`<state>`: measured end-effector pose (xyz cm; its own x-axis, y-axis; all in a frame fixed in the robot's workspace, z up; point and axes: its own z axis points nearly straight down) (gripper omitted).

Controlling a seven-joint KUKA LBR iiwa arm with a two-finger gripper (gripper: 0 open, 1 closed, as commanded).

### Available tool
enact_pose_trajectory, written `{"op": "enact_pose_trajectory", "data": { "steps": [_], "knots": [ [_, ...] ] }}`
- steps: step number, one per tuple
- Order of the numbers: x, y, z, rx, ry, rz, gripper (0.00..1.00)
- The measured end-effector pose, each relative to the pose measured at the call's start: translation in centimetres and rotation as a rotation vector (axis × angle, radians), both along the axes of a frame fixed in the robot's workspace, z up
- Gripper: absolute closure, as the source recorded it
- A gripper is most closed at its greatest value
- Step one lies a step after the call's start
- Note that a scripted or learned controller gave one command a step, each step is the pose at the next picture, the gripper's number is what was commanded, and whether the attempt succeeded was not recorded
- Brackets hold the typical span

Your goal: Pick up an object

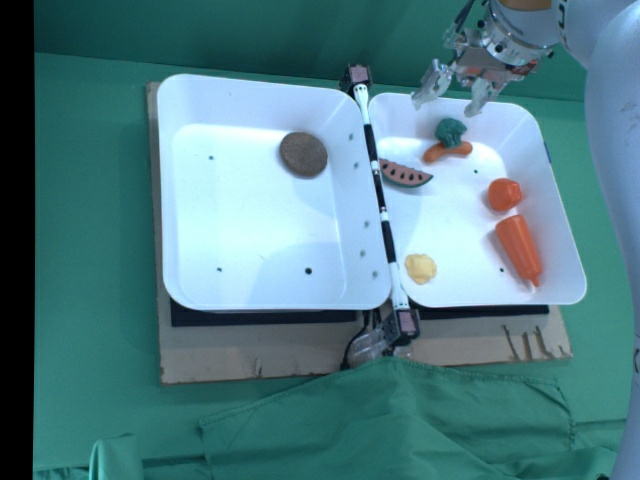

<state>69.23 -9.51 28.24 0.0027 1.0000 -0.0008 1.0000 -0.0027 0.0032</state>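
The gripper [458, 88] hangs above the right bin's [560, 288] far edge, jaws spread and holding nothing, probably lined up over the green-topped toy vegetable [448, 138] lying just below for a descent.

You had two bins side by side on the table [90, 218], their inner rims touching along a divider rod [380, 203]. The left bin [200, 268] held a round cookie [303, 154] near its far right corner. In the right bin [560, 278], the broccoli piece [448, 139] lay farthest back, a melon slice [405, 174] to its left, a tomato [504, 194] right of centre, a carrot [519, 247] just before it, and a small lump [420, 267] near the front left. The gripper [457, 86] hung over the far rim.
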Motion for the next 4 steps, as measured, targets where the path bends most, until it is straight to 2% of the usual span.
{"op": "enact_pose_trajectory", "data": {
  "steps": [1,2,3,4],
  "knots": [
    [0.1,0.0,1.4,-0.002,-0.008,-0.001,1.0],
    [-6.3,-6.0,-0.8,-0.002,0.005,-0.008,1.0],
    [-6.0,-5.5,-0.7,-0.002,0.0,-0.001,0.0],
    [-12.9,-7.0,-7.2,0.0,0.01,-0.005,0.0]
  ]
}}
